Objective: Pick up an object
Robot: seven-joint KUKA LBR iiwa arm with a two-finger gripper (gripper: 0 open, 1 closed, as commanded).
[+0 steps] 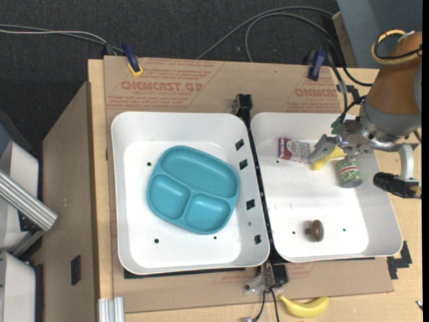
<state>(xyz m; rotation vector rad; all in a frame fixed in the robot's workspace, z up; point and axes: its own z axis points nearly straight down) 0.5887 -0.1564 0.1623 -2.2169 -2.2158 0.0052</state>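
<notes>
gripper (333,146) hangs low over right bin (375,240), finger opening cannot be judged, touching yellow object (320,158) beside maroon packet (293,149) and green-labelled jar (348,172); brown ball (314,230) lies well apart.

A robotics lab is showing here: cardboard sheeting (167,79) is lying clamped (132,60) over a bench, loose cables (281,15) are trailing across dark carpet, and two white bins (127,180) are sitting side by side.

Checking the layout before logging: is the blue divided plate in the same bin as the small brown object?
No, the blue divided plate lies in the left bin, while the small brown object sits in the right bin.
</notes>
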